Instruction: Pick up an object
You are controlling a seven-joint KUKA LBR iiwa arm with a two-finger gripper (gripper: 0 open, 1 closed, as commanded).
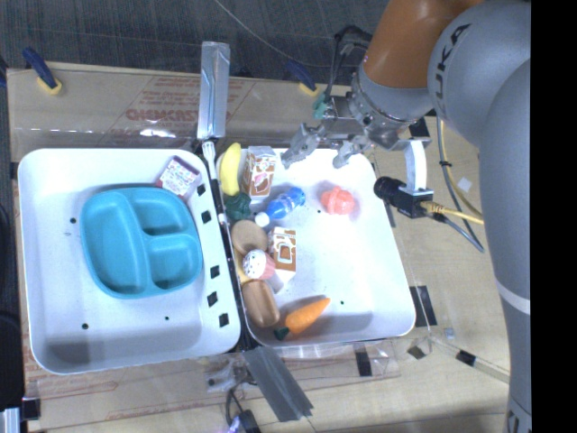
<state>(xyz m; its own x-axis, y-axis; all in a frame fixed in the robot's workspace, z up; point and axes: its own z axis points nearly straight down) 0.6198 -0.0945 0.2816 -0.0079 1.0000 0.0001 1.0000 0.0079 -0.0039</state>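
While the hand [322, 149] hangs over the far edge of the right bin [388, 269] with its two fingers spread apart and nothing between them, the toys lie below it, mostly along that bin's left side. A banana [231, 168] sits at the far left corner, with a small carton [261, 171] bearing a brown-and-white printed label just beside it; the print is too small to read. Nearer lie a blue toy [287, 203], a second small carton [284, 248], a bread roll [259, 303] and a carrot [306, 314]. A pink lump [339, 200] rests apart, toward the middle. White letters on the grey arm [478, 70] are cut off and unreadable. The left bin [45, 242] holds a blue divided tray [141, 239] and a small packet [179, 177]. Faint red print marks the tabletop [126, 97], illegible.
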